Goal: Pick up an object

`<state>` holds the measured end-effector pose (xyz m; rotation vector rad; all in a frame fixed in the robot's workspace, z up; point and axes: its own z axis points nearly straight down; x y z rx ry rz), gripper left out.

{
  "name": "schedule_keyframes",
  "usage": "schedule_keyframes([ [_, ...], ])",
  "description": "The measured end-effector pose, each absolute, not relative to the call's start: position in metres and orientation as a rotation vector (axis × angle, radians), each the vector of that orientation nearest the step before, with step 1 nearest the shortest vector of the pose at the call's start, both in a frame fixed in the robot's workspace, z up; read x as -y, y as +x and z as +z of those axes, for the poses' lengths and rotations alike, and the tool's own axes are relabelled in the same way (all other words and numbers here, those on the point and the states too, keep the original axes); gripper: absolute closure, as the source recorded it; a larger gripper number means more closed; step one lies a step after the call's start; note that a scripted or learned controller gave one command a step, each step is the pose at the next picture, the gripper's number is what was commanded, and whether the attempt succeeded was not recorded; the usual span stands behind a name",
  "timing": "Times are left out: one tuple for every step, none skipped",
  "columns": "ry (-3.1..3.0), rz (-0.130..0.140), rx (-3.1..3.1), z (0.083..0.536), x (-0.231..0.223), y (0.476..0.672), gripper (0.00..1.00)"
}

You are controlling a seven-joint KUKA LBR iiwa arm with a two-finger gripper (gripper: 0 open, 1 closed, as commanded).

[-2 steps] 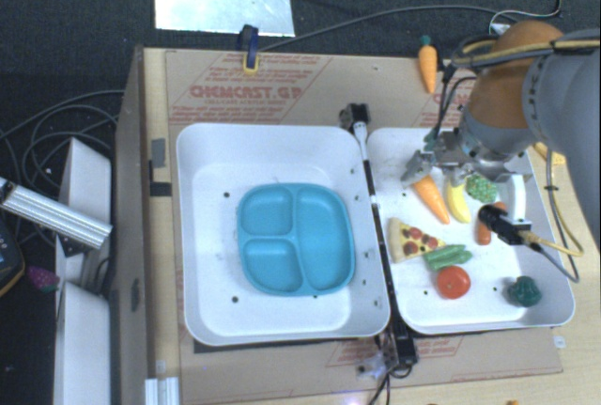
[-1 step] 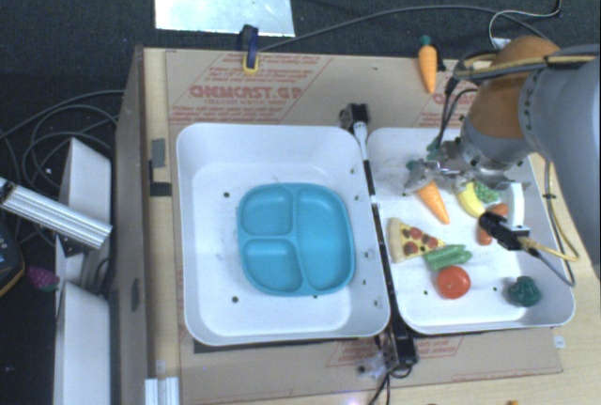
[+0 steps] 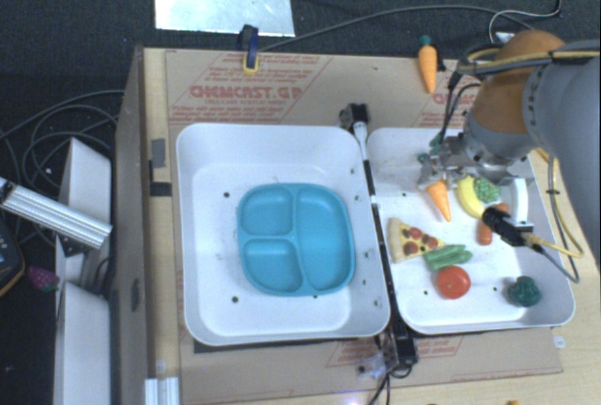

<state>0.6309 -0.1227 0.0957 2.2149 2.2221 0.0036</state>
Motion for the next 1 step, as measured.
schedule_keyframes([
  [2.214, 0.006, -2.225, 0.1857, 0.0421, 0.6333, 1.00],
])
